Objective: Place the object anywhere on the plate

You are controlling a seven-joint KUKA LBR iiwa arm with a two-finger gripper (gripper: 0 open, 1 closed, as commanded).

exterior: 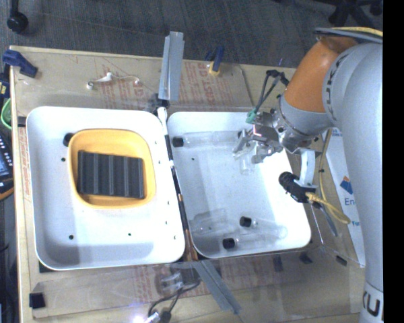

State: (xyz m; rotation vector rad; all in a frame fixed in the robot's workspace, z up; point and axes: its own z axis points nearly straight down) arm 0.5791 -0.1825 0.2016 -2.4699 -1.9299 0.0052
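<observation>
A yellow plate with a raised rim lies in the left bin. A dark grey ribbed block rests flat on the plate and covers most of its middle. My gripper hangs over the back right part of the right bin, far from the plate. Its metal fingers stand apart, open, with nothing between them.
Small black pieces and faint clear plastic shapes lie near the right bin's front. A metal rail stands behind the gap between the bins. Cables hang by the arm at the right.
</observation>
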